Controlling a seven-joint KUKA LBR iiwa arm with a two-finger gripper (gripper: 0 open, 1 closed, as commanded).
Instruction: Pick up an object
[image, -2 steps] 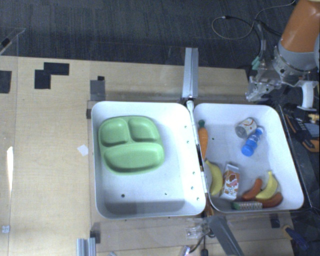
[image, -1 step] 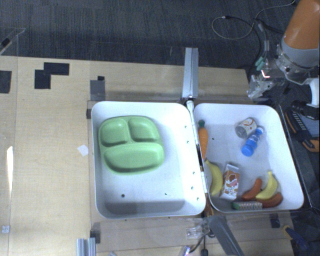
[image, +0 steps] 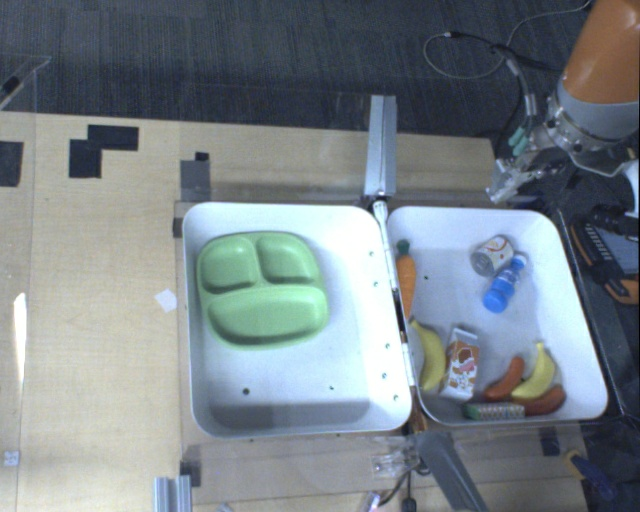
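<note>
The pale wooden bench (image: 110, 300) carries two shallow white bins side by side, touching at their inner rims. The left bin (image: 290, 400) lies near centre, the right bin (image: 560, 250) beside it. Black patches (image: 100, 150) mark the bench's far left.

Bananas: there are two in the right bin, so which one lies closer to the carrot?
The banana by the bin's left wall, just below the carrot. The other banana curves near the right wall, among the sausages.

The arm (image: 600, 60) is cut off by the top and right edges above the right bin (image: 560, 240), its gripper (image: 508, 182) too small and blurred to read, while inside that bin a dark green item (image: 492, 411) lies half hidden under the red sausage-shaped toy (image: 503, 376).
</note>
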